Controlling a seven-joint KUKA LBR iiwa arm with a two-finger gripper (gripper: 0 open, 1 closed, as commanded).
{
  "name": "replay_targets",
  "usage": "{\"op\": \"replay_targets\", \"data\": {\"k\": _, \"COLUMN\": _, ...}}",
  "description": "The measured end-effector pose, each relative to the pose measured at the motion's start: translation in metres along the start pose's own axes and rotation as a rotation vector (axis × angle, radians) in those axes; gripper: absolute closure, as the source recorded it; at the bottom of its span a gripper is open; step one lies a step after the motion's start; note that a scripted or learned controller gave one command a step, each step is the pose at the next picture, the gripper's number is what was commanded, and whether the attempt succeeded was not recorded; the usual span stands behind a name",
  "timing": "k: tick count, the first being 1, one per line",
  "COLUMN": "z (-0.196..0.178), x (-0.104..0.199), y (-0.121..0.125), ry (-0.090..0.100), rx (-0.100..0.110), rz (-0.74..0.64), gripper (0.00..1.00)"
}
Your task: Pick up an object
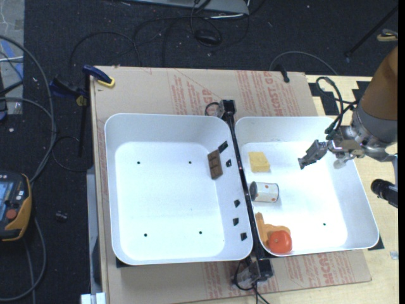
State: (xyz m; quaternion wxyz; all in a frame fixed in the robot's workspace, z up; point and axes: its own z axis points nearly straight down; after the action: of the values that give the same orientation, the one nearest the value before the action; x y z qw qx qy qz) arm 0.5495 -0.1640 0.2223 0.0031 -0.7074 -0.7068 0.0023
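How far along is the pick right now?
Nothing looks picked. The yellow block, the white cylinder and the orange-red object all lie in the right bin; a brown bar lies in the left bin. The gripper hangs above the right bin, with nothing seen between its fingers. Reaching, grasping and lifting remain.

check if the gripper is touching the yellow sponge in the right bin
Apart. The camera view shows bare white bin floor between the gripper and the yellow sponge, which lies well to the gripper's left in the picture.
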Motion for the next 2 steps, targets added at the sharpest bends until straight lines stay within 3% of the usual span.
{"op": "replay_targets", "data": {"k": 1, "z": -0.004, "x": 0.0, "y": 0.002, "ry": -0.001, "rx": -0.008, "rz": -0.001, "gripper": 0.0}}
{"op": "replay_targets", "data": {"k": 2, "z": 0.04, "x": 0.005, "y": 0.004, "ry": 0.0, "rx": -0.004, "rz": -0.002, "gripper": 0.0}}
